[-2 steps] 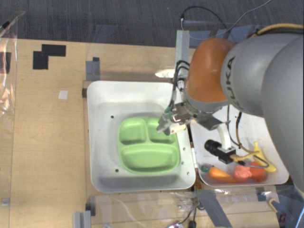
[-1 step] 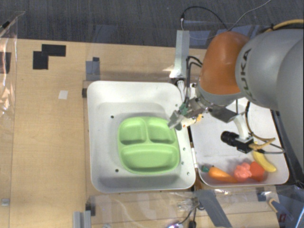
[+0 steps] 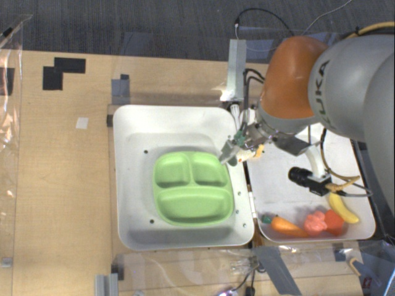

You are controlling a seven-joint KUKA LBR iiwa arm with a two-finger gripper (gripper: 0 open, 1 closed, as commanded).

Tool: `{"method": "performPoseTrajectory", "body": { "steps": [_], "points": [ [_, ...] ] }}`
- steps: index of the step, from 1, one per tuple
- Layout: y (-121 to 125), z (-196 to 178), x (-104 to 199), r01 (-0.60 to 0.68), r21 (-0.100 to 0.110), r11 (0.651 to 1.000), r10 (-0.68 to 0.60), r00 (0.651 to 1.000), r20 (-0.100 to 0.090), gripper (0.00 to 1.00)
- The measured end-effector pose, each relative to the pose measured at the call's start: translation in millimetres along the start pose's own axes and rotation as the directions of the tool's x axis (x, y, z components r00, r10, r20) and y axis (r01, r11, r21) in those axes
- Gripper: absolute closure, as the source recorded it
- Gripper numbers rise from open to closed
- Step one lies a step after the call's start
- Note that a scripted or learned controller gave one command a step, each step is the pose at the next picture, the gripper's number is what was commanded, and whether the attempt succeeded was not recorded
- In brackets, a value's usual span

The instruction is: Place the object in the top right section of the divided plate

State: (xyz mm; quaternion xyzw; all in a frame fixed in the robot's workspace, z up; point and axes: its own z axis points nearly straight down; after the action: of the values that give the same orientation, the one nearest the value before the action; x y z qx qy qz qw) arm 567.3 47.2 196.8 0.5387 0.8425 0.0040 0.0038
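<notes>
Green divided plate (image 3: 185, 205) is sitting in the middle of the left bin (image 3: 133, 165), a little toward that bin's right wall. It is showing three sections: two small ones along its far edge and one wide one along its near edge, and all three are showing bare green. The top right section (image 3: 210, 171) is lying nearest the wall that the two bins share.

The gripper (image 3: 231, 155) is hanging at the plate's far right corner, just above the rim of that section and beside the shared wall. The grey arm (image 3: 352, 85) with its orange band (image 3: 293, 79) is reaching in over the far edge of the right bin (image 3: 271, 190). The view is not making clear how wide the gripper is standing, nor whether anything is caught in it.

Along the near edge of the right bin, a carrot (image 3: 284, 225) is lying toward the near left corner. A pink fruit (image 3: 315, 222) is resting just beside it, with a red-orange fruit (image 3: 335, 221) touching that. A banana (image 3: 342, 207) is lying by the near right corner, against the red-orange fruit.
</notes>
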Motion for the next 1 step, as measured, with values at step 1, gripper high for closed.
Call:
{"method": "performPoseTrajectory", "body": {
  "steps": [1],
  "points": [
    [0.6,10.9,3.8,0.506,0.003,0.862,-0.506,0.862,-0.003,1.0]
  ]
}}
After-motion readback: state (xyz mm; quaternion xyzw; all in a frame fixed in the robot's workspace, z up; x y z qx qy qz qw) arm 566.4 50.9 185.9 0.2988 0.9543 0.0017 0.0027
